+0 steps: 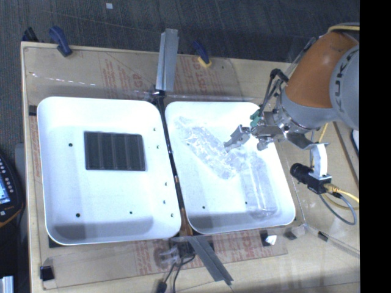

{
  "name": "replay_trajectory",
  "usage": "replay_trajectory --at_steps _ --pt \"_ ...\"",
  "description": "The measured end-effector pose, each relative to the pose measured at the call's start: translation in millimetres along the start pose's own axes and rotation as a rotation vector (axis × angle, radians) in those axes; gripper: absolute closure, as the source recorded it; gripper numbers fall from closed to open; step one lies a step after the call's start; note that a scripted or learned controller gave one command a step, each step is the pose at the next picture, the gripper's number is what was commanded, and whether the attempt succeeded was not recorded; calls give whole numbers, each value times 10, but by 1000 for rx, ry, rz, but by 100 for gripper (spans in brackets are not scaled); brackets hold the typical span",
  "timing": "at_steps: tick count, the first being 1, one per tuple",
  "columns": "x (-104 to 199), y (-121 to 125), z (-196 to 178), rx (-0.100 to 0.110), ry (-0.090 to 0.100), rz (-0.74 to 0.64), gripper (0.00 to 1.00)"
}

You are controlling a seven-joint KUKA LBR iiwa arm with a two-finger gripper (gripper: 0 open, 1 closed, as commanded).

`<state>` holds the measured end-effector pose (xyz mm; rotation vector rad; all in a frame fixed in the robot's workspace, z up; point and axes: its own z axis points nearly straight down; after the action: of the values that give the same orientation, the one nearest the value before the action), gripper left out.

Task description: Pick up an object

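Two clear plastic things lie in the right bin. One is a long crinkled transparent piece running diagonally from the bin's back left toward its middle. The other is a clear bottle lying lengthwise near the right wall. My gripper hangs over the back right part of this bin, just above the near end of the crinkled piece. Its fingers are spread open with nothing between them. A dark grey ribbed rectangular block lies flat in the left bin.
A metal divider bar stands behind the seam between the bins. Blue clamps sit on the bench's back edge. A black cable fitting and wires hang off the arm to the right of the right bin.
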<state>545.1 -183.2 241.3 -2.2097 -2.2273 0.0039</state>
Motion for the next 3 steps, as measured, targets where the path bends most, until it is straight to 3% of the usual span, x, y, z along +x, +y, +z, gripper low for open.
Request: replay_trajectory --at_steps 1,2,3 --pt "-272 301 128 -2 -1 305 0" --pt "-91 -101 -443 -4 0 595 0" --pt "-51 -298 280 3 2 972 0"
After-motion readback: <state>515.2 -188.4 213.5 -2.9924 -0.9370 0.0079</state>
